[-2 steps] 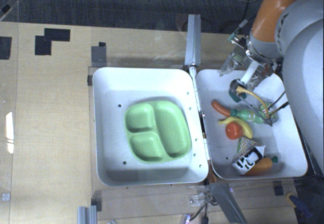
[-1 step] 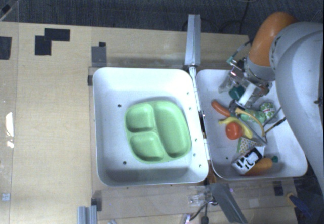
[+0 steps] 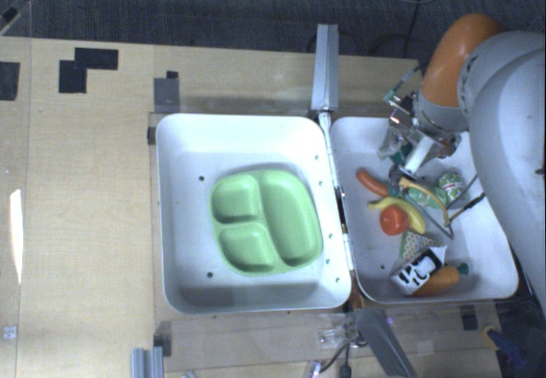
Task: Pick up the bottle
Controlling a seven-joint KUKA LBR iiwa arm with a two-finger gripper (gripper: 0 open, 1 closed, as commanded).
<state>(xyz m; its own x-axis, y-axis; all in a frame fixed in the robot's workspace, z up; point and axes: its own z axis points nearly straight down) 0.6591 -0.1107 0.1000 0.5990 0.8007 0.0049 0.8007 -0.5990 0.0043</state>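
Nearest, a black-and-white bottle (image 3: 420,269) lies beside a carrot (image 3: 439,280) in the right bin (image 3: 358,223). Farther back, the end effector (image 3: 408,153) hangs over the toy pile; its opening cannot be determined, and it carries nothing visible.

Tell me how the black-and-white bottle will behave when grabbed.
The bottle lies on its side, so it may roll if nudged. It looks small, probably light. It touches the carrot, which might shift with it.
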